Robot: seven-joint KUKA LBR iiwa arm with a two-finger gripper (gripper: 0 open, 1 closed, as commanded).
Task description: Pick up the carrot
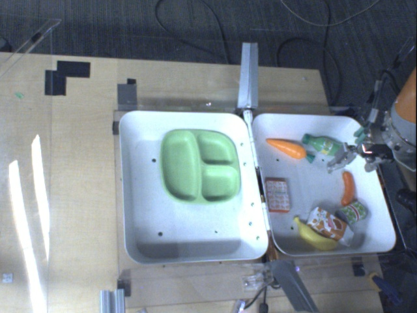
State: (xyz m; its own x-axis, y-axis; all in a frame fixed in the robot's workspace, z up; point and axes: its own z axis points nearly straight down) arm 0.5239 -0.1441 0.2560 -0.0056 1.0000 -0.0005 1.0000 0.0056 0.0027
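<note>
From above, we see the carrot [287, 149] lying in the right bin [384, 240], near its top left corner. Our gripper [355, 154] hangs at the bin's right side, fingers spread, pinching nothing. The carrot is not picked up yet. We must reach it first.

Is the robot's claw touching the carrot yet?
Apart. The camera view shows bare white bin floor and a green bottle between the gripper and the carrot in the right bin.
</note>
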